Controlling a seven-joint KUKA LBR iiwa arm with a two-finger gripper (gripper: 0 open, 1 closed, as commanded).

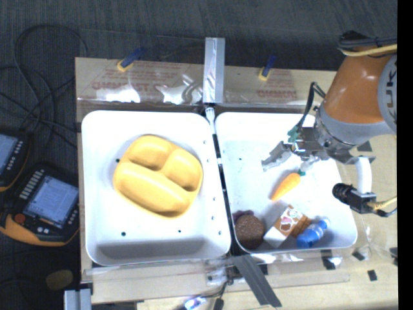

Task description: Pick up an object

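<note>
Low along the front wall of the right bin (348, 237) sit three things in a row: a dark brown round lump (249, 229) in the front left corner, a small white carton with a red and orange print (287, 225) just beside it, and a blue bottle-like item (311, 232) lying on its side, touching the carton's right end. Farther back in the same bin an orange carrot (286, 185) lies tilted, its thick end toward the hand and its tip pointing down-left. Above it the hand (292, 159) hangs with its two fingers spread apart and nothing between them; one finger (276, 155) reaches out to the left and the other points down just beside the carrot's upper end, though whether it touches the carrot is unclear. Behind the hand rises the grey arm with its orange band (357, 94), coming in from the right. In the left bin (93, 192) a large yellow, lobed, bread-like object (158, 174) lies near the middle. Both bins rest on the bench (387, 263).
</note>
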